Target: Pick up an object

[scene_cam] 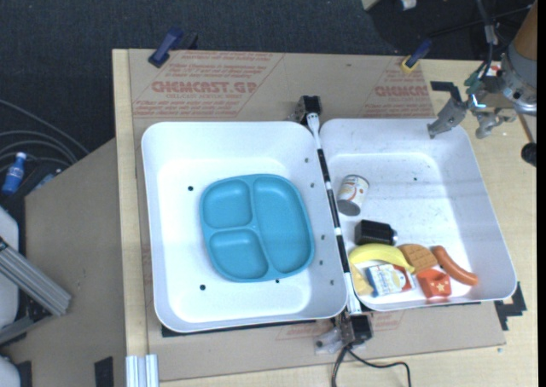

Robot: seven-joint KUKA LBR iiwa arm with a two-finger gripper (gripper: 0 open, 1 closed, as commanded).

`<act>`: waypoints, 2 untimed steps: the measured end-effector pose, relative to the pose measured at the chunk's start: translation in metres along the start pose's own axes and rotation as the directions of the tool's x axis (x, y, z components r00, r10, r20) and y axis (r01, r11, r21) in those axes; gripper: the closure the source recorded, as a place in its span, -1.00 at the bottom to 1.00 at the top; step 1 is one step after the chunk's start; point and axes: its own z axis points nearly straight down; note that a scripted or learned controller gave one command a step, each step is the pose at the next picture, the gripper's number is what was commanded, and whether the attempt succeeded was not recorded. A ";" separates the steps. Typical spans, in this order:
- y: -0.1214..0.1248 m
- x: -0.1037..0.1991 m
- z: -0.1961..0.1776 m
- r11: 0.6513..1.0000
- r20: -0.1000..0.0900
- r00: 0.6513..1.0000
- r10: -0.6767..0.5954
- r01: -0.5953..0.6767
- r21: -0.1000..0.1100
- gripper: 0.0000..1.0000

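My gripper hangs over the far right corner of the right bin, open, with nothing between its fingers. Its objects lie well away from the gripper, toward the bin's near side. A small silver can lies by the left wall, with a black block below it. Along the near edge sit a yellow banana, a white packet, a brown biscuit, a red piece and an orange sausage.
The left bin holds a blue divided plate. A black clamp and a hinge strip run between the bins. Blue clips mark the cardboard's far edge.
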 end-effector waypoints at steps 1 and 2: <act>0.019 0.047 0.128 1.000 -0.002 1.000 -0.001 0.001 0.004 -1.00; 0.021 0.046 0.115 1.000 0.001 1.000 -0.002 0.002 -0.001 1.00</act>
